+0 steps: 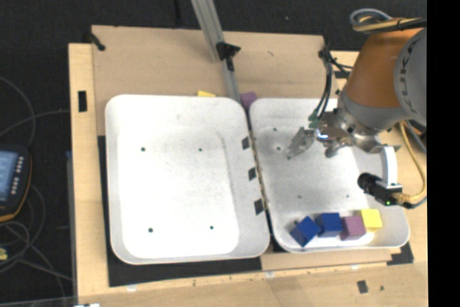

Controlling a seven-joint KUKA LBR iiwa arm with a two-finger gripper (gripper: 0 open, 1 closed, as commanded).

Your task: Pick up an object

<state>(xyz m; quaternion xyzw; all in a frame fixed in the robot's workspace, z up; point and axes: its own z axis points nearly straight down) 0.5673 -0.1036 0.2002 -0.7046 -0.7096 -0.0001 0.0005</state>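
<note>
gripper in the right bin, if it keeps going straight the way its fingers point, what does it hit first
The gripper points left and slightly down in the camera view. Its likely first contact is the bare floor of the right bin, or the ridge where both bins meet. The blocks lie off that line. Height above the floor is unclear.

Arm [384, 86]: grey casing with a broad orange band above the wrist. Dark cables run alongside. Gripper [300, 146]: grey metal fingers. Black fitting and white bracket at wrist.

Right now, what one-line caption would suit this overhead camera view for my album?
Robot arm's gripper hovers over the right bin, above four blocks clustered at its near edge.
</note>
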